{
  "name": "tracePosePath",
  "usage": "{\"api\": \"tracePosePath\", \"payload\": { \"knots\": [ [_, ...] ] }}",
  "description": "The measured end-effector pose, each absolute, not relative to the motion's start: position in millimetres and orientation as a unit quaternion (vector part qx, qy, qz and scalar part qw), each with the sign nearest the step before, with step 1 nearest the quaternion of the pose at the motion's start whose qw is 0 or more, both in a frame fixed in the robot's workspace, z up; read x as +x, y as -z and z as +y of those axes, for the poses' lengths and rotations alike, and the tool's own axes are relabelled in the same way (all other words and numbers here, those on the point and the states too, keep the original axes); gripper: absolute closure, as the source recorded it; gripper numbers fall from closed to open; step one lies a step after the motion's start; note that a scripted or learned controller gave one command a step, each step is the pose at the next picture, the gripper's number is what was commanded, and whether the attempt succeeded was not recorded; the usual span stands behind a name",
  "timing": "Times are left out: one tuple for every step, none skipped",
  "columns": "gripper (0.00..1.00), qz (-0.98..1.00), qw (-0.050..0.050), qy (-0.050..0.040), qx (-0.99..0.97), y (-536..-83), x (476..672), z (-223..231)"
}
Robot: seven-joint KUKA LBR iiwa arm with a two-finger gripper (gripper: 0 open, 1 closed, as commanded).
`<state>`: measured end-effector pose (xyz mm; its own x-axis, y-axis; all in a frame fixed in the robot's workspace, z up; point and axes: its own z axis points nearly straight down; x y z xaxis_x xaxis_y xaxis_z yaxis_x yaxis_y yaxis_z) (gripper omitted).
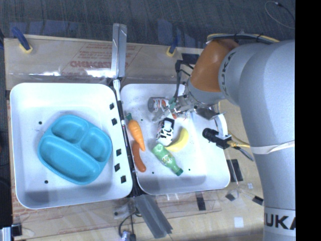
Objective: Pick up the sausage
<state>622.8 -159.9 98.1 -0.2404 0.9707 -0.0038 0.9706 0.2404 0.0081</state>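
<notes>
On the wooden bench [60,59], the right bin [210,177] holds the sausage [138,157] along its left wall, just below a carrot [136,134]. The gripper [176,108] hangs near the bin's far edge over a can [156,104]; whether it's wide or closed, I cannot tell.

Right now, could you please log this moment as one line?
hand over right bin, near can | sausage at left wall, below carrot, not picked up

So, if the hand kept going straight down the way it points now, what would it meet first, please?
Probably the black-and-white toy just under the hand, beside the banana; depth is unclear. The sausage lies off to the left.
</notes>
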Motion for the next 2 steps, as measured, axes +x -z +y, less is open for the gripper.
{"api": "tracePosePath", "payload": {
  "knots": [
    [0.0,0.801,-0.001,0.0004,0.599,-93,657.8,-209],
    [0.0,0.88,0.0,0.0002,0.475,-145,626.1,-171]
  ]
}}
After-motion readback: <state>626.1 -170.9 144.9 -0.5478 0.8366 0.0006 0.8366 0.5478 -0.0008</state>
